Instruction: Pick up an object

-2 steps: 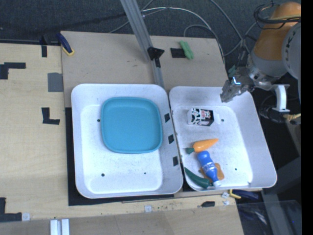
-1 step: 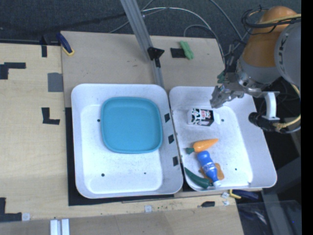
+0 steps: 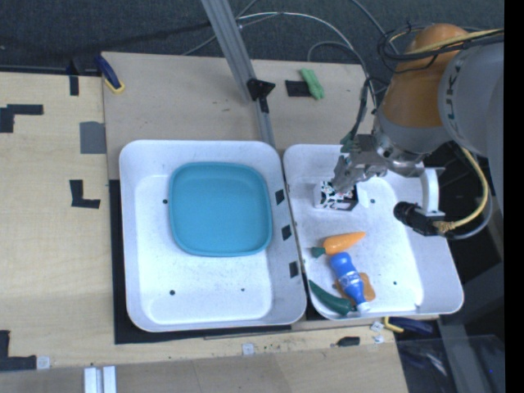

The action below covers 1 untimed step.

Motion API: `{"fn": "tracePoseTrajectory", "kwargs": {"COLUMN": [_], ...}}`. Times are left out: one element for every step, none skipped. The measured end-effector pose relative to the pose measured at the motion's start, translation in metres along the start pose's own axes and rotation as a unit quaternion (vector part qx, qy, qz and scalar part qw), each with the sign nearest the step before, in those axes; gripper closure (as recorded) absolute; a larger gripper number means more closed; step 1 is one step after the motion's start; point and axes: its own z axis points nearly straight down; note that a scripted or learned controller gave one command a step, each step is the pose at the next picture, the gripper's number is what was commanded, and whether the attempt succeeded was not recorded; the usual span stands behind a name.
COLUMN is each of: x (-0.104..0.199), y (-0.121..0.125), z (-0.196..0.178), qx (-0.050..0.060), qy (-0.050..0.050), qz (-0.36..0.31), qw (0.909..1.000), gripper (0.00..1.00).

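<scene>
Carrot (image 3: 345, 241), your likeliest pick, lies in the right bin (image 3: 426, 289), just above the blue bottle (image 3: 347, 278), with a green piece (image 3: 326, 300) at the bin's lower left corner. You'll see the gripper (image 3: 342, 188) lowered onto a small black-and-white object (image 3: 336, 198) above the carrot; whether it grips anything, you cannot tell. Left of that bin, a blue plate (image 3: 219, 208) sits in the left bin (image 3: 147, 244).
</scene>
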Motion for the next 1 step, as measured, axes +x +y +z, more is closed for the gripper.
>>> {"fn": "tracePoseTrajectory", "kwargs": {"x": [0.0401], "y": [-0.0245], "z": [0.0029], "qx": [0.000], "qy": [0.000], "qz": [0.000], "qw": [1.0000], "gripper": [1.00]}}
